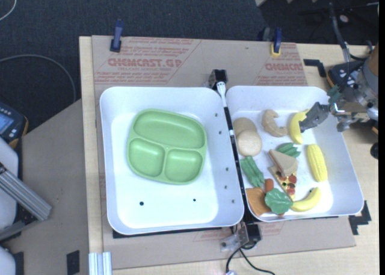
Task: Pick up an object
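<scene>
Two glossy white bins [120,207]; smooth green three-compartment tray [166,145].

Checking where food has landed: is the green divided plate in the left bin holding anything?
Empty. All three compartments of the green plate show bare green.

- In the right bin [337,147] we see a heap of toy food: a yellow banana [295,127] curved upright near the far wall, with a tan croissant-like piece [274,123] just beside it.
- Two pale bread rolls [246,136] lie touching each other by the bin's left wall.
- A corn cob [317,162] lies lengthwise (well toward the right side).
- A second banana [305,200] rests at the near edge, beside a green leaf [278,200] and an orange piece [257,200].
- A sandwich wedge [283,160] sits mid-bin, a green pod [252,171] to its left.
</scene>
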You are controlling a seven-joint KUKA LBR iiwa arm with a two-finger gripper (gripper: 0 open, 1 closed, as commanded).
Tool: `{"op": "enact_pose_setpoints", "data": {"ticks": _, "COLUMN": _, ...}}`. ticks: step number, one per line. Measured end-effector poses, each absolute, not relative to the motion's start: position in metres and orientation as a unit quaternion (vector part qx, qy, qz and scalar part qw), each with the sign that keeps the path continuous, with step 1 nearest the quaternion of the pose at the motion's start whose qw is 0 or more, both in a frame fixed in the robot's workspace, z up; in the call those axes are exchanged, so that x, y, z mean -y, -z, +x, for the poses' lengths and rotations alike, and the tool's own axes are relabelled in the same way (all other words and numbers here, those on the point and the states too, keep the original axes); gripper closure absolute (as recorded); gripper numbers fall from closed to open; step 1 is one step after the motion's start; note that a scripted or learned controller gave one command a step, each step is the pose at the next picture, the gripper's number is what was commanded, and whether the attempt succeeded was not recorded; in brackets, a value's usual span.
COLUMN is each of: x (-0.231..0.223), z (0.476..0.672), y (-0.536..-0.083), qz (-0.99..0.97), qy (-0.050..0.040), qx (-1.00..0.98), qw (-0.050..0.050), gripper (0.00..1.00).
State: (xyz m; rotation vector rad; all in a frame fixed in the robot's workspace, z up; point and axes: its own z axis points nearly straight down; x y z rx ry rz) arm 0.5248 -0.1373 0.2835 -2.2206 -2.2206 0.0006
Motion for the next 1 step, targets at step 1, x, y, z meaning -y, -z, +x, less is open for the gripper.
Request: {"op": "enact_pose_setpoints", "data": {"ticks": 1, "x": 0.0871, "z": 0.5487, "y": -0.1393, "qz": -0.705, "qy": -0.0032, "qx": 0.709, "qw": 0.007, "gripper": 0.0}}
